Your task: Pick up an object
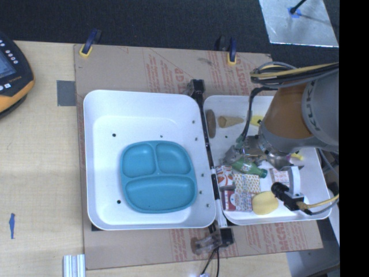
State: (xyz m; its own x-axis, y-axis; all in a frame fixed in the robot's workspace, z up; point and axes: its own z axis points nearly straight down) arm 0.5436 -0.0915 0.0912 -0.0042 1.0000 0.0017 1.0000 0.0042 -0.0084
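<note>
Camera view: clutter, the likely pick, lies in right bin (pixel 323 172) — yellow lump (pixel 264 202), printed packet (pixel 244 190), green piece (pixel 249 167). Gripper (pixel 253 157) low over green piece, presumably lining up; cannot tell its state. Left bin (pixel 101 111) holds blue divided plate (pixel 158 176).

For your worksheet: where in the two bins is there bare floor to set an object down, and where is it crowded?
Free: the left bin, in the band between its far wall and the blue divided plate. Crowded: the right bin, where the gripper, the printed packet and the yellow object cluster.
</note>
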